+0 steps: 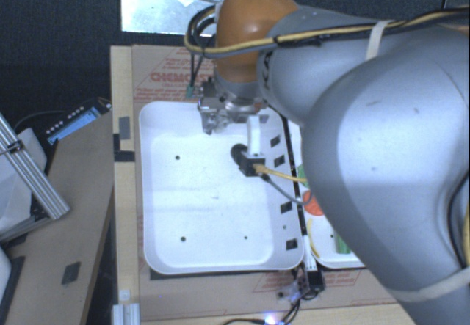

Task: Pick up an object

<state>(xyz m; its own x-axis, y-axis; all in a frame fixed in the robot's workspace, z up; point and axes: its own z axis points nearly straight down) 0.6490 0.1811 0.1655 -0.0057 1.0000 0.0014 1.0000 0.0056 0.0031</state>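
Nearest to camera, the right bin (339,263) is mostly hidden under the arm, but an orange-red thing (313,204) and a green thing (341,244) lie in its visible strip, i.e. the likely objects to pick; long axis I cannot tell. The left bin (150,243) has a bare white floor w/ a few small dark dots. Farthest, the gripper (217,117) hangs over that bin's far edge, so the objects lie toward view's right and nearer the camera; if it is released or clenched I cannot tell.
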